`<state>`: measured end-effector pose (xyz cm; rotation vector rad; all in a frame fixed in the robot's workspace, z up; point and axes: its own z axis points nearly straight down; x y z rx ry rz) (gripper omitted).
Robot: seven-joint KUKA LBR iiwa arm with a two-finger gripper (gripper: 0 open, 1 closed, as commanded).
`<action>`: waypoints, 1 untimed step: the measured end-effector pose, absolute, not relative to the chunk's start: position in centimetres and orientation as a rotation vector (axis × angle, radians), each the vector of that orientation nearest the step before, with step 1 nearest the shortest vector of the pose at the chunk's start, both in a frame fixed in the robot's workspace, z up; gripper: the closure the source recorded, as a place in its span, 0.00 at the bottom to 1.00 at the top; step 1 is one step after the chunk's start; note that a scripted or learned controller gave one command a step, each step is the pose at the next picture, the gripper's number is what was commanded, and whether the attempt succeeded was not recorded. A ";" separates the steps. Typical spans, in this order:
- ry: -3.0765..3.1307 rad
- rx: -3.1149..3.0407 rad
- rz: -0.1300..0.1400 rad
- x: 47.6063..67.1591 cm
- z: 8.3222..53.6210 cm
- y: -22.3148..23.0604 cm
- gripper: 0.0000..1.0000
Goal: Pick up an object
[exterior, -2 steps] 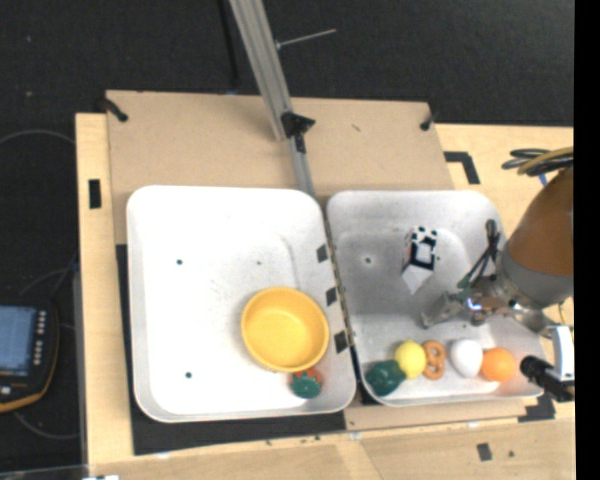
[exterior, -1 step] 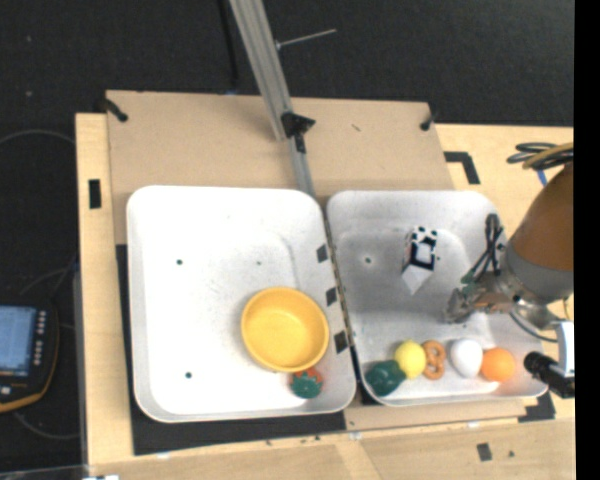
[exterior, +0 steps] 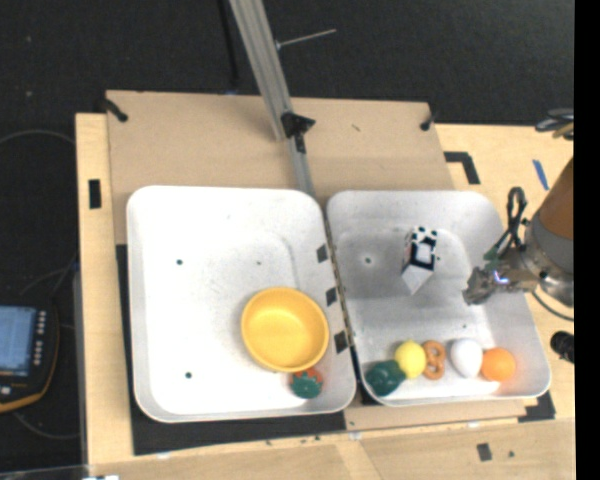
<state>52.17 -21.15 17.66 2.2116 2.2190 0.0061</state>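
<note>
Broadly, the right bin (exterior: 380, 218) holds everything within reach: near its middle a black-and-white block (exterior: 421, 258), probably light and stiff, best pinched across its flat sides. The gripper (exterior: 483, 286) hangs just right of it; its opening I cannot tell.

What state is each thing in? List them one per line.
Yellow bowl: upright, in left bin.
Green-and-red object: beside the bowl.
Black-and-white block: alone mid right bin.
Green, yellow, brown, white, orange items: lined along near wall.
Gripper: over right bin, holding nothing visible.
</note>
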 end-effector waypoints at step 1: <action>2.220 2.211 0.006 52.4 23.1 -21.3 1.00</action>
